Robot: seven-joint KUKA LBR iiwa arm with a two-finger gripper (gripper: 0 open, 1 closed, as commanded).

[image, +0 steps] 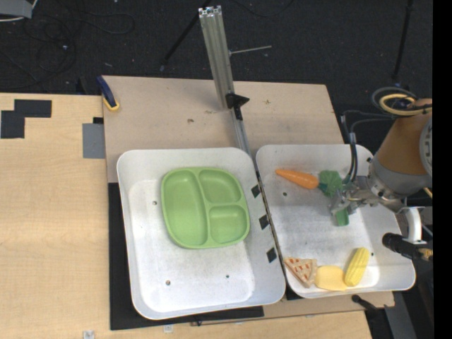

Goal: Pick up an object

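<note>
Nearest us, corn (356, 266) lies untouched while our hand (342, 207), grip state unclear, hangs over a green piece (342, 217) beside the carrot (298, 179), risking a miss.

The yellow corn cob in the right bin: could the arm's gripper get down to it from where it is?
Probably yes. The corn cob lies uncovered near the front of the right bin, with open floor between it and the gripper. A yellow piece touches its left side, which could crowd one finger.
</note>
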